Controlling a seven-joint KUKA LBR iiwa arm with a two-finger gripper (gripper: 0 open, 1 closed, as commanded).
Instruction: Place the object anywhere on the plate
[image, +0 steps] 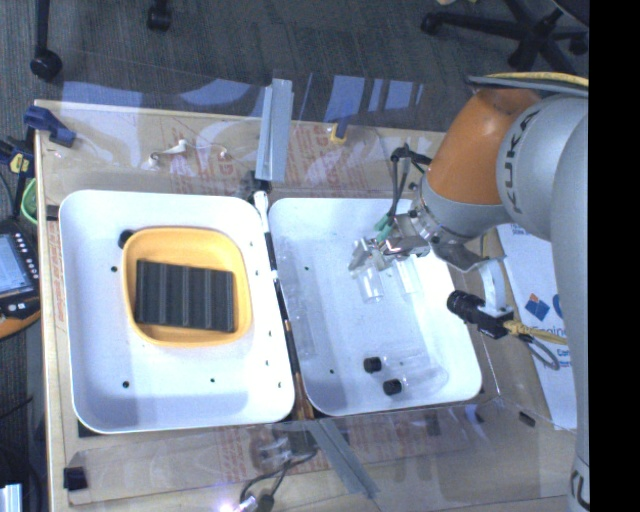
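A yellow plate (183, 243) lies in the left bin (90, 380), with a dark ridged slab (186, 296) across its middle. Two small black objects (372, 365) (392, 385) rest near the front of the right bin (330, 390). My gripper (389, 282) hangs over the middle of the right bin, well behind those two objects. Its pale translucent fingers (370, 285) stand apart, open, with nothing between them.
A low wall where the two bins meet (278, 300) separates them. A metal bar (272, 130) stands upright behind the bins. A clear plastic patch (420, 365) lies near the right bin's front corner. A handheld device (15, 275) sits at the left edge.
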